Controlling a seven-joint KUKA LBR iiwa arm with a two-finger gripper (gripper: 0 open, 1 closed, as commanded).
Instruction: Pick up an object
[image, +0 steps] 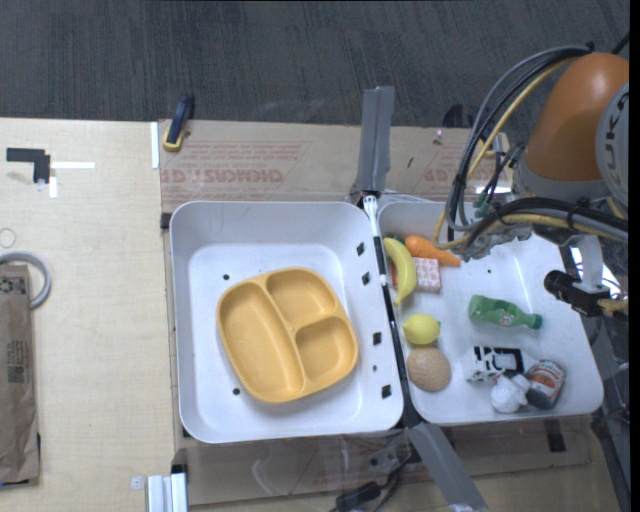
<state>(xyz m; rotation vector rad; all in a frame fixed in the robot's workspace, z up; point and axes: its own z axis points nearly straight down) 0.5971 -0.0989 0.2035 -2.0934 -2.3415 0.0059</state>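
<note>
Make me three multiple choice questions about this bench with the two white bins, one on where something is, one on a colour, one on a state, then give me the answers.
1. Where does the yellow divided plate lie?
A. in the left bin
B. in the right bin
C. on the bare bench

2. What colour is the bottle lying in the right bin?
A. blue
B. green
C. purple

3. How does the bottle sit?
A. standing upright
B. on its side
C. leaning on the plate

Answers:
1 A, the plate sits inside the left bin's walls.
2 B, its body is plainly green.
3 B, it lies lengthwise on the bin floor, apart from the lemon and banana.
</note>
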